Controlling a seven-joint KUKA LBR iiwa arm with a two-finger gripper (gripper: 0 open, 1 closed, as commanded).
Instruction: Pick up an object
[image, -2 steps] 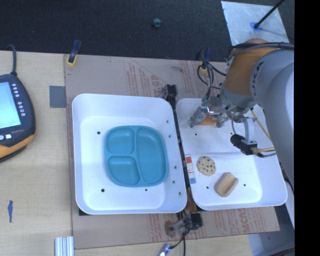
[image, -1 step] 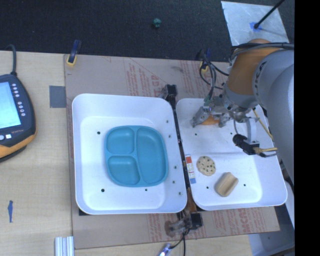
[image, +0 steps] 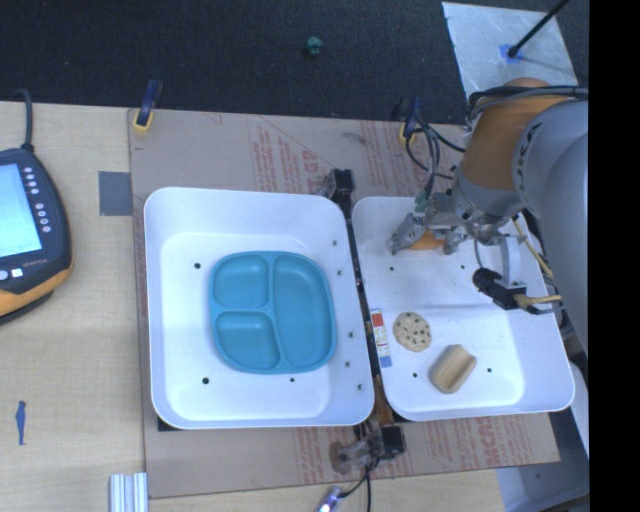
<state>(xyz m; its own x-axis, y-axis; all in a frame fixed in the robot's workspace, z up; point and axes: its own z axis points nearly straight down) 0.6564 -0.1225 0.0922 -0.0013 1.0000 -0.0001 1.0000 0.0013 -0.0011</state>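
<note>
My gripper (image: 425, 232) is down at the far end of the right bin (image: 545, 395), and there is something small and orange (image: 430, 241) right at its tip, though I cannot tell whether my fingers are apart or closed, nor whether that orange piece is between them or just lying under them. If it is not in my grasp, the nearest other things lie toward the near end of the same bin: a round cookie (image: 412, 331) close to the wall shared with the left bin (image: 165, 300), and just beyond it a tan bread roll (image: 452, 368), its long axis running slantwise from near-left to far-right. Both sit apart from each other and from the walls, with bare white floor between them and my tip, so I judge a straight pull toward the near end has open room. The roll's slant would call for turning my wrist to close across its short side. The blue divided plate (image: 272, 310) lies in the middle of the left bin, across the rim.
</note>
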